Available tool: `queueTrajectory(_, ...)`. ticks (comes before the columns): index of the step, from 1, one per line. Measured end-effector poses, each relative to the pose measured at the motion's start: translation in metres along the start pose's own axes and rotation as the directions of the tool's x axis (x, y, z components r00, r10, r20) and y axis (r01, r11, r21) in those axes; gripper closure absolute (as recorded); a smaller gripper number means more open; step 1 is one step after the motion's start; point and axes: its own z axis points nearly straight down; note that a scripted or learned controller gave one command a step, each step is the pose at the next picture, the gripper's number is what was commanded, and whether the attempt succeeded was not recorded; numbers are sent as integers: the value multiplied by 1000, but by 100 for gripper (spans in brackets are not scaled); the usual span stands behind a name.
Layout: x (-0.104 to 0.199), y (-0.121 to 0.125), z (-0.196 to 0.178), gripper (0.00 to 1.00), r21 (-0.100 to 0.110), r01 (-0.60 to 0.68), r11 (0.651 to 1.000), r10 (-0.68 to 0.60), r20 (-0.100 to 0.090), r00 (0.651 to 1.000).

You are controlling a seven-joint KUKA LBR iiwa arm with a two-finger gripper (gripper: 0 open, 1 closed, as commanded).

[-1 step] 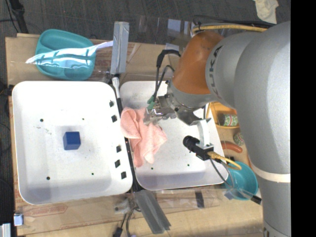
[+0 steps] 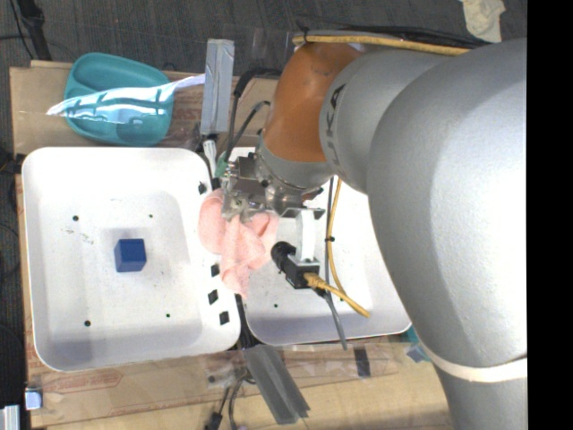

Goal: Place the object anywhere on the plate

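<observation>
My claw over the seam between the two bins.

My claw [image 2: 240, 200] has a pink cloth [image 2: 235, 240] bunched at it and hanging below; whether it grips I cannot tell. Left of my claw, well apart, a blue cube [image 2: 131, 254] sits in the left bin [image 2: 54, 330]. The right bin [image 2: 295, 330] lies beneath my wrist.

A: What's the arm [image 2: 448, 213] like?
B: Broad, smooth grey casing, with an orange band [image 2: 304, 106] above the wrist.
A: Cables?
B: A yellow cable [image 2: 336, 296] and black ones by the metal wrist.
</observation>
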Motion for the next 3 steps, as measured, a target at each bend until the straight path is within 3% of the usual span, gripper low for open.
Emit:
queueTrajectory(1,58,-10,26,100,4,46,999,-46,1,999)
queueTrajectory(2,80,-4,126,100,3,-39,999,39,0,999)
queueTrajectory(3,2,8,24,100,-2,405,914,-405,0,914)
